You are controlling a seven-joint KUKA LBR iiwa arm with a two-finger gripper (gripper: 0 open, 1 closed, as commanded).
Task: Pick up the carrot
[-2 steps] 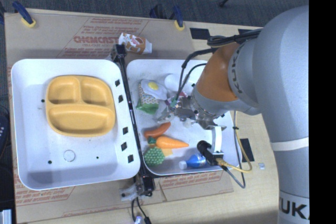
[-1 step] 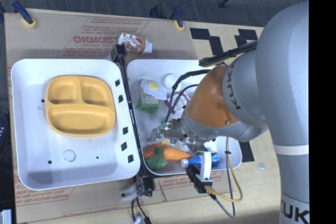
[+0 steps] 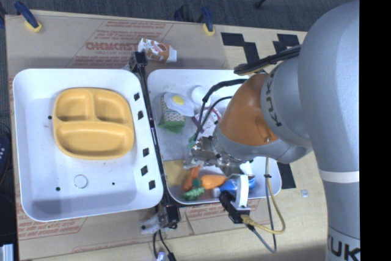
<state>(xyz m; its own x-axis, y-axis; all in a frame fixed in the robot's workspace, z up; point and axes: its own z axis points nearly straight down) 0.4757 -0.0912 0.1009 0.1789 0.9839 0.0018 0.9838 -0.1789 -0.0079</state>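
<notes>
Both bins [image 3: 36, 205] are plain white. The left one holds a mustard-yellow divided tray [image 3: 93, 121]. The carrot [image 3: 211, 181] is orange, with a green leafy piece [image 3: 194, 193] beside it. A green and white packet [image 3: 171, 114] lies in the right bin. The arm [image 3: 317, 95] is grey with an orange band [image 3: 244, 116]. The bench [image 3: 91, 40] is tan cardboard with red printing, and blue clamps [image 3: 27, 15] sit on its far edge.

One fixed camera looks down aslant on both white bins [image 3: 30, 131], arm [image 3: 317, 101] entering right.

The arm's gripper [image 3: 197, 159] hangs low in the right bin [image 3: 183, 79], just above the orange carrot [image 3: 211, 181]; a yellow tray [image 3: 93, 121] fills the left bin [image 3: 36, 192].
</notes>
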